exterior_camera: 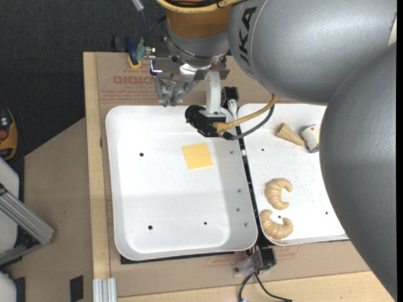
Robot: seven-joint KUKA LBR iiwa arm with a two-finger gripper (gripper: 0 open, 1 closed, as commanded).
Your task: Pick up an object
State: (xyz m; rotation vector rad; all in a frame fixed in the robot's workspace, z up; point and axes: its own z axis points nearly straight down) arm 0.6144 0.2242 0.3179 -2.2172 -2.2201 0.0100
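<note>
Dark floor [44, 36] around brown bench [104, 187]; aluminium rail [25, 216] left.

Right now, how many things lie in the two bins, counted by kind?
Cheese slice: 1, in the left bin
Croissants: 2, in the right bin
Cone: 1, right bin
Small white thing, too unclear to name: 1, right bin
Total: 5

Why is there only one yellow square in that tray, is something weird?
Nothing looks broken or spilled. The yellow square lies flat in the left bin. Two croissants and a cone sit in the right bin.
</note>
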